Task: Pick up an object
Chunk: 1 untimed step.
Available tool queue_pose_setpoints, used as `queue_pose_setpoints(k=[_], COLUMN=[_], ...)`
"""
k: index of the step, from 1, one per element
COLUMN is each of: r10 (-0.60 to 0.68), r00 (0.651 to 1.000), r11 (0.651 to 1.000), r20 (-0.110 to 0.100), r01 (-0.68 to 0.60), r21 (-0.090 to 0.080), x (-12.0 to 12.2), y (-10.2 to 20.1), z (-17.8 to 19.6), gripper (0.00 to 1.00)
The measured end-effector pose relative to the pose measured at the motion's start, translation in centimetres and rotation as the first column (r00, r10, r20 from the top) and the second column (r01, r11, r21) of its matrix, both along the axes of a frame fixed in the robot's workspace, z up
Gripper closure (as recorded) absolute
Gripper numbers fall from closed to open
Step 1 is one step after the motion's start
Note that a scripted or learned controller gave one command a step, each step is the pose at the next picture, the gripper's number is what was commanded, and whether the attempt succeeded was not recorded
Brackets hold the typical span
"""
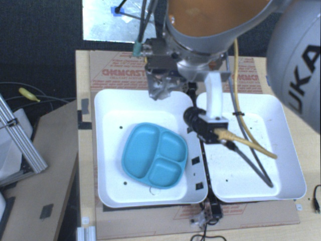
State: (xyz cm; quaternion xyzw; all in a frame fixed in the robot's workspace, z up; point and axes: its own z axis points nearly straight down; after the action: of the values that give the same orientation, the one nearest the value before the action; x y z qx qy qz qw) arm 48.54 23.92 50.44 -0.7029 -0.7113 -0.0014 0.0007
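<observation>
A light blue plate (154, 155) with three compartments lies flat in the left white bin (101, 149), toward its front and middle. My gripper (161, 89) hangs over the far edge of that bin, beyond the plate and apart from it. The grey arm with its orange band (220, 9) covers the top middle of the camera view and hides part of the far bench.
The right white bin (293, 154) sits beside the left one. A black fitting (205, 124), a yellow hose (251, 144) and a dark cable (256, 167) from the arm hang over the right bin's left half. Cardboard (120, 69) lies under both bins.
</observation>
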Motion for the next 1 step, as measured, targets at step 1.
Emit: queue_pose_setpoints(k=[1], r10=[-0.018], r00=[1.0], r11=[1.0], r20=[-0.004], r01=[0.018], r21=[-0.006], x=[1.69], y=[-7.12], z=[-6.07], gripper=[1.0])
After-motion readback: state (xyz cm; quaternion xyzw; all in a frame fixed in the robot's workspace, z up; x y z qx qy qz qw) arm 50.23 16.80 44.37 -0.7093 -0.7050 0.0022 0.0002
